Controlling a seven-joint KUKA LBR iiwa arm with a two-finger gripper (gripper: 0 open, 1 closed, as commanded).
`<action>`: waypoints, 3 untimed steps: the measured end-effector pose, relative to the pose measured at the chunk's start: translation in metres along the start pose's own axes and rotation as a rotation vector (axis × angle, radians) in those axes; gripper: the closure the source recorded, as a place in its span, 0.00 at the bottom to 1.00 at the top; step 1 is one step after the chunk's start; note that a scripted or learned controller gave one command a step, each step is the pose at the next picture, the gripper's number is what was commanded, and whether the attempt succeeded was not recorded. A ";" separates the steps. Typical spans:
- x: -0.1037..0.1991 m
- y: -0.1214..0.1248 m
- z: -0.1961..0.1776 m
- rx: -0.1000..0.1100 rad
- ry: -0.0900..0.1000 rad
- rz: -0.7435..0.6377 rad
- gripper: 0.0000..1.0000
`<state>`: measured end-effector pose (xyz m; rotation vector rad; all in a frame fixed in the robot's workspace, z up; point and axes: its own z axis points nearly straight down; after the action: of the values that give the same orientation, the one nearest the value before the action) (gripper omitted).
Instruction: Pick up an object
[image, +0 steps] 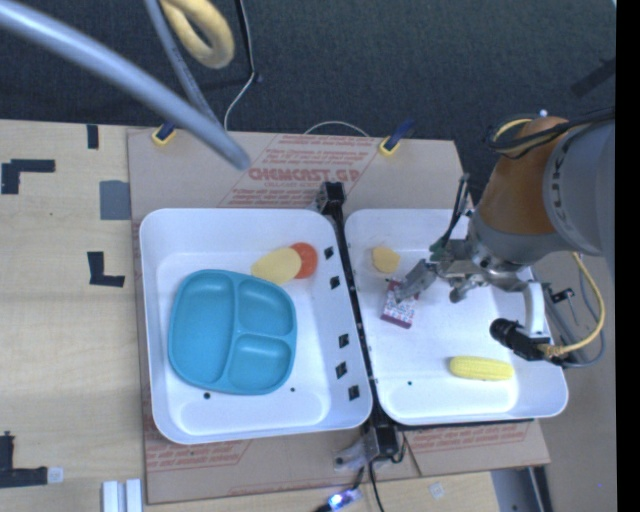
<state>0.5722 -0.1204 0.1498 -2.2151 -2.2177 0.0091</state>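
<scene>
**Packet under the tool in the right bin**

Packet (399, 311), small, pink and white, lies on the floor of the right bin (540, 405), toward its left wall and roughly mid-way front to back. You can see the tool (408, 291) directly over it: its grey fingers (420, 277) slant down and left from the wrist and meet the packet's upper edge. Whether they are spread or pinched around the packet you cannot tell from this angle, and the packet looks to be resting on the bin floor.

Just above the packet, near the same wall, sits a small round yellow piece (385, 260), apart from the tool. Toward the front right of that bin lies a yellow corn cob (481, 369) on its side, well apart from the packet. The arm (580, 190) reaches in from the right, with its orange band (515, 195) above the wrist and cables looping beside it.

In the left bin (160, 235) you have a blue divided plate (233, 331) lying flat, and behind it, touching each other, a yellow lemon-like piece (276, 265) and an orange-red round piece (306, 258). Both bins rest on a cardboard sheet (300, 165) on the table (60, 330).
</scene>
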 end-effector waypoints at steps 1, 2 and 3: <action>0.011 -0.001 0.054 0.001 0.001 -0.001 0.00; 0.011 -0.001 0.067 -0.004 -0.001 0.000 0.00; 0.010 -0.001 0.060 -0.002 -0.003 0.000 1.00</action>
<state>0.5706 -0.1102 0.0899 -2.2169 -2.2205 0.0107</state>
